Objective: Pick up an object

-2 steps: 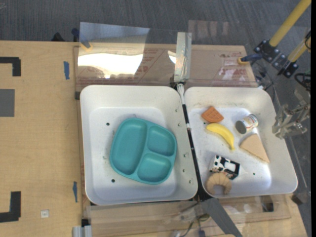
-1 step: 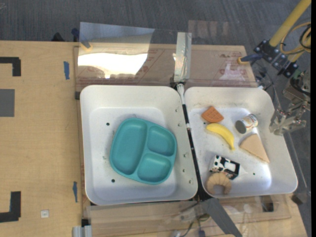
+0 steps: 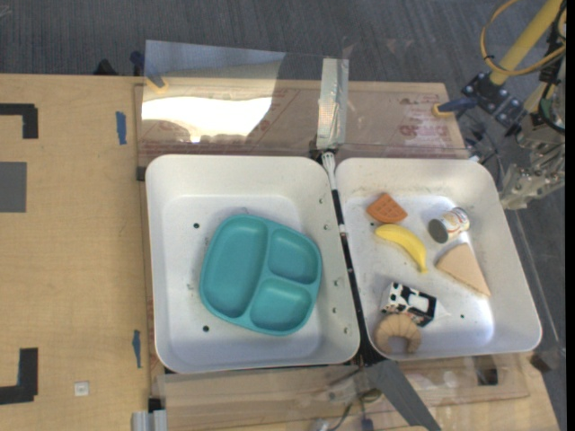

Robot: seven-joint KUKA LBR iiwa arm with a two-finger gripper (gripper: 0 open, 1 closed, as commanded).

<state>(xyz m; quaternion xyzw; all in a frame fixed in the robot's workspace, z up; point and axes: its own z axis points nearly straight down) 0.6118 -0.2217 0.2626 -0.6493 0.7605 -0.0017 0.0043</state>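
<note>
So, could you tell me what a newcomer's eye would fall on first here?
Probably the teal divided plate, alone in the left bin. Next, the yellow banana in the middle of the right bin, with an orange cracker just above it and a tan wedge to its right.

The robot's grey metal arm end point(image 3: 539, 155) shows at the far right of the scene, cut off by the right edge, and it is blurred and tangled in outline. The pale two-finger gripper point(image 3: 528, 185) at its near, lower tip sits low and points toward the left. Farther back, a looped yellow hose point(image 3: 526, 34) arches over the arm and runs down to a black and blue clamp fitting point(image 3: 490, 92) on its left side.
</note>
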